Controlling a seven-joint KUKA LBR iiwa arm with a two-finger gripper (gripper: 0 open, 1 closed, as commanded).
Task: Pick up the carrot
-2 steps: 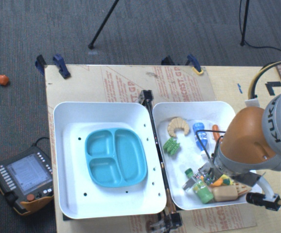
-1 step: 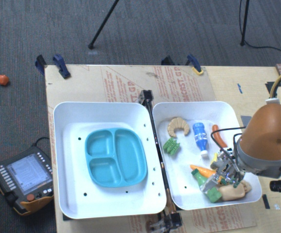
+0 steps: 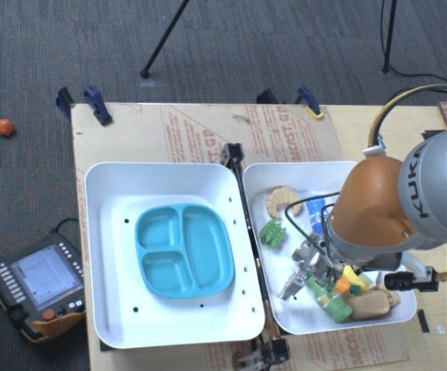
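Inside the right bin (image 3: pixel 285 178), fingers (image 3: pixel 295 283) are lowered apart at nine o'clock of the carrot (image 3: pixel 342 285), positioned for a grasp.

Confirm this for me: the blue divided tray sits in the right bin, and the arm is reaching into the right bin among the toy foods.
Not quite. The blue divided tray sits in the left bin, not the right one. The camera view shows it. The rest holds: the arm is reaching into the right bin, its pincer among the toy foods.
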